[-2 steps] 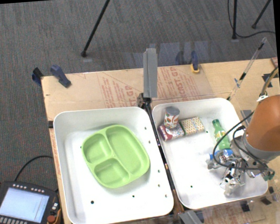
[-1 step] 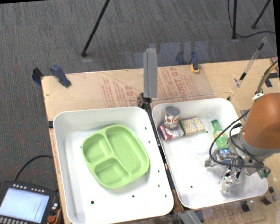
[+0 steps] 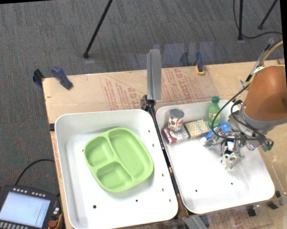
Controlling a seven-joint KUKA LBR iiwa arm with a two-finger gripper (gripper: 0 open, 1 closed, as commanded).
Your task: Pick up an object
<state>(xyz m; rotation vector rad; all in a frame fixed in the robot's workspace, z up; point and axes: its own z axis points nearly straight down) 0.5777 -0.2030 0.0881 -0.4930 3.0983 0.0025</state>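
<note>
Reaching in from your right, the gripper [image 3: 231,159] sits low in the right bin [image 3: 225,194]; you can't tell its state, too small. Just left along the back wall: blue-capped item [image 3: 223,128], possibly a bottle, green bottle [image 3: 213,109], patterned box [image 3: 197,127], printed can [image 3: 175,120]. Left bin [image 3: 75,192] holds a green divided plate [image 3: 118,159].

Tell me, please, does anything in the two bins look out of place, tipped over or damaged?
Nothing looks damaged or spilled. The green divided plate lies flat in the left bin, turned askew to its walls. In the right bin, the cup stands upright, and the green bottle and small packages crowd the far edge near the gripper.
</note>
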